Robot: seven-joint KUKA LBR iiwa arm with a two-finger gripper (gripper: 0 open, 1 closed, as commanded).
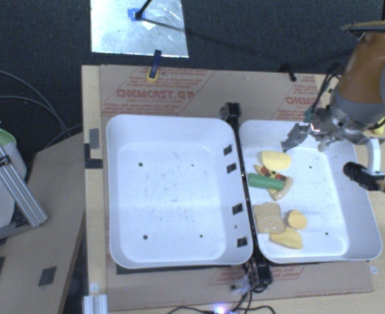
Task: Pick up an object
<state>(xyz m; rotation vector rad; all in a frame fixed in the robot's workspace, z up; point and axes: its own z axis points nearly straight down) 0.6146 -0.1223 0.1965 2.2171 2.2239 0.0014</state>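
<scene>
Several toy food pieces lie in the right bin. A yellow wedge is the farthest back, with a green pod just in front of it. Nearer the front lie a tan cracker, a small orange piece and a yellow crescent. My gripper hangs over the back of the right bin, above and to the right of the yellow wedge. It is open, its two fingers spread, and nothing sits between them.
The left bin sits beside the right one, and a black clamp rail joins them. A black part juts over the right bin's right edge. Farther back, a silver sheet lies on the dark floor.
</scene>
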